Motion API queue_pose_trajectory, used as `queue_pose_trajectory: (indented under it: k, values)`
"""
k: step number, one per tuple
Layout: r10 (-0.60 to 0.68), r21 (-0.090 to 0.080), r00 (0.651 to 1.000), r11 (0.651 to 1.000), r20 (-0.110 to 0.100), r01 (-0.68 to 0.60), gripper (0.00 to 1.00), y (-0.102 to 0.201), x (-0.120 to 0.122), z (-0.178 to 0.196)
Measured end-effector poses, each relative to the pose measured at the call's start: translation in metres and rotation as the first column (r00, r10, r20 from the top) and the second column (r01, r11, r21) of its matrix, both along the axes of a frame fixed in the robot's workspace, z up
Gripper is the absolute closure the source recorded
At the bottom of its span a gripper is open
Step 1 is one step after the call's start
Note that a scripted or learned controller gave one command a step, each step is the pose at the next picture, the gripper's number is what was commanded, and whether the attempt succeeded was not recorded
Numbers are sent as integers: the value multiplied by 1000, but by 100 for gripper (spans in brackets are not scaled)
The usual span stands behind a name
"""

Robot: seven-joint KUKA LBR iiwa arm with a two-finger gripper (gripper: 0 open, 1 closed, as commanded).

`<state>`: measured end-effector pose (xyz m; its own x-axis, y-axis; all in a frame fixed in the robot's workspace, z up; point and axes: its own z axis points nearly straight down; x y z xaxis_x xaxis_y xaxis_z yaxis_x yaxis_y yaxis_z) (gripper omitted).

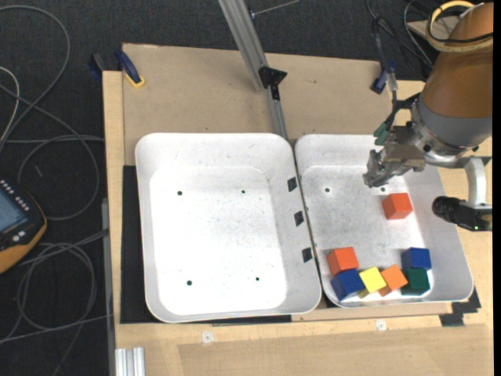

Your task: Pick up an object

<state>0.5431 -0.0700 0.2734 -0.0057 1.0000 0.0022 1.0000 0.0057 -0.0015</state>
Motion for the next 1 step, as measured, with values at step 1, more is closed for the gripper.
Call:
queue_pose_trajectory:
  k: [1]
  values:
    - [0,-1,1000,1000,3,0,100,40,19,-2]
